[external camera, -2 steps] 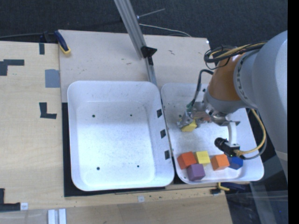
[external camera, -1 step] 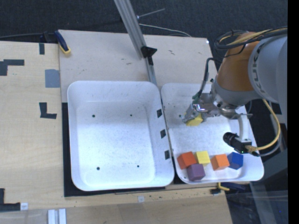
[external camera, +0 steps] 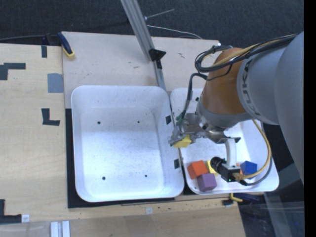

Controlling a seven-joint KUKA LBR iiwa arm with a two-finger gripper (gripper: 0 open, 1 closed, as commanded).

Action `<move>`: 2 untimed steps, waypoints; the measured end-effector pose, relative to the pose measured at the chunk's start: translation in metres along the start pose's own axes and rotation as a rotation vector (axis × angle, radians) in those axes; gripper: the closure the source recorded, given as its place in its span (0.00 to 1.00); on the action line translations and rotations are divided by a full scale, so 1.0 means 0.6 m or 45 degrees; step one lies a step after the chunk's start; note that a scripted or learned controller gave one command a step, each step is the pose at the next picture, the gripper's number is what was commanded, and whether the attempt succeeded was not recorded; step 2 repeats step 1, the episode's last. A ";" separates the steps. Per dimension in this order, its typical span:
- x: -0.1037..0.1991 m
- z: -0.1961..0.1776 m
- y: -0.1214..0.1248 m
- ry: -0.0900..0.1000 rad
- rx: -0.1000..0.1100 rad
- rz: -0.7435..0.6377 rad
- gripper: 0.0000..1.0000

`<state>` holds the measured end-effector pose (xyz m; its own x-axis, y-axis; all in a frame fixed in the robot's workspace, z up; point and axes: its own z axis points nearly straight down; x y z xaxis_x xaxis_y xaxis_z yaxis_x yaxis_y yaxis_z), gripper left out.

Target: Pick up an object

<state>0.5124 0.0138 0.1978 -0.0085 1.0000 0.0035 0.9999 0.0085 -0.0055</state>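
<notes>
Right at the claw point(external camera: 183, 136), yellow block point(external camera: 182, 142), above right bin point(external camera: 269, 181).

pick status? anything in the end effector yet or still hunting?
Done: the arm is over the right bin, with the end effector low by that bin's left wall. In hand: a small yellow object sits right at its tip and looks gripped, though I can't confirm a firm hold. Left: lift it clear. The orange block, purple block and blue block lie in the bin.
</notes>
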 end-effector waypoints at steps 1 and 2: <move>0.103 0.012 0.051 -0.003 -0.004 -0.001 1.00; 0.103 0.012 0.051 -0.003 -0.004 -0.001 1.00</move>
